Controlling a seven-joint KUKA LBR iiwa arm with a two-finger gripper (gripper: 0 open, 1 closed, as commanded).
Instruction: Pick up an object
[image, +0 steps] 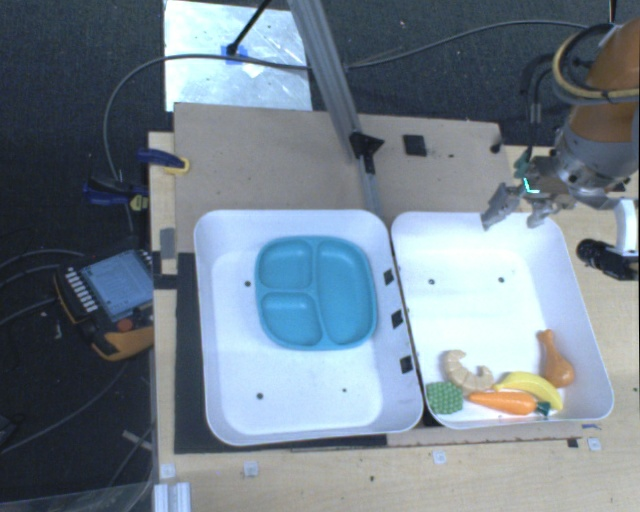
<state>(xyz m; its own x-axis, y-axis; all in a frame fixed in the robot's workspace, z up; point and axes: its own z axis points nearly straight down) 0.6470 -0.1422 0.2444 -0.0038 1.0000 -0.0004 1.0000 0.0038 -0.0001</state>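
Observation:
My gripper (520, 212) hangs open over the far edge of the right bin (480, 290), with nothing between its two fingers. Toy food lies clustered in that bin's near right corner: a brown drumstick (556, 360), a yellow banana (528, 383), an orange carrot (502, 402), a beige curled pastry (465, 371) and a green round piece (446, 398). All of it sits well below the gripper in the view, toward the front.
The left bin (230, 400) holds a blue divided plate (315, 292). A grey pole (335, 80) slants across the bench behind the bins. Clamps and cables lie off the bench's left side.

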